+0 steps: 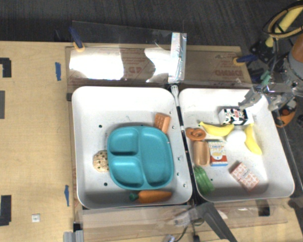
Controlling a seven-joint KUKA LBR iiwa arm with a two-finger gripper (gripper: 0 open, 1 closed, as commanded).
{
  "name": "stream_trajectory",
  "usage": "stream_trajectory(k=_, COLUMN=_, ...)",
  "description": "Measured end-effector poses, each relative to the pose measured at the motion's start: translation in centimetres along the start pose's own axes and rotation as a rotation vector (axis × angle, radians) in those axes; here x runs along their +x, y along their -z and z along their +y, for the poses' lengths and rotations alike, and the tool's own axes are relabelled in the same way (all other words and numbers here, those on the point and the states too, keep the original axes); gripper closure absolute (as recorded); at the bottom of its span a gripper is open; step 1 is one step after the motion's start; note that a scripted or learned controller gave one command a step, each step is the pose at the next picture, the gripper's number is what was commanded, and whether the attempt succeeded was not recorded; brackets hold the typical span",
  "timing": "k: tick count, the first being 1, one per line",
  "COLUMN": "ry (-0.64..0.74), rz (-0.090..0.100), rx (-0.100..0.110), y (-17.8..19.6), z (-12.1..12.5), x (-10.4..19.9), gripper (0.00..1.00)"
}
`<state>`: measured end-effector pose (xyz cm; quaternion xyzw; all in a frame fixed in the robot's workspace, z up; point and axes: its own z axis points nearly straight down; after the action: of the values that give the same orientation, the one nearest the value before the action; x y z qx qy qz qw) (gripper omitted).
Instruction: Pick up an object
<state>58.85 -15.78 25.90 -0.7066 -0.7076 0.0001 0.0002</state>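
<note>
Arm: comes in from the right, its grey wrist above the upper right corner of the right bin [288, 178].
Tool [252, 99]: over the upper right part of the right bin, just above and right of the black-and-white carton [234, 116]; nothing is seen between its parts, and how wide it stands cannot be told.
Right bin contents: two bananas, one [217, 130] lying across under the carton, the other [252, 139] slanting down along the right side; a small orange-brown pretzel-like piece [195, 133] by the left wall; a tan roll [200, 153] touching a white and orange box [218, 153]; a green vegetable [203, 180] at the lower left; a pink patterned packet [243, 175] at the lower right.
Crowding near the tool: the carton touches the first banana; the second banana lies just beside both.
Left bin [86, 150]: a teal divided tray [140, 157] takes up the middle, with an orange block [162, 121] at its upper right edge, a cookie [101, 161] at its left edge and a carrot [152, 196] along its lower edge.
Bench [25, 135]: light wood, with black tape corners at the left and a clear panel [126, 59] behind the bins.
</note>
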Motion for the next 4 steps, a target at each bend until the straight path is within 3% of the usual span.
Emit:
stream_trajectory(k=1, ry=0.058, rz=0.002, rx=0.008, y=-10.6, z=1.6, x=-2.1, gripper=0.0)
stream_trajectory(k=2, ry=0.198, rz=-0.005, rx=-0.018, y=-13.9, z=4.7, x=5.2, gripper=0.0)
stream_trajectory(k=3, ry=-0.232, rz=0.001, rx=-0.001, y=-15.3, z=1.7, x=3.5, gripper=0.0)
stream_trajectory(k=4, ry=-0.096, rz=0.001, rx=-0.003, y=-17.2, z=-0.1, x=3.6, gripper=0.0)
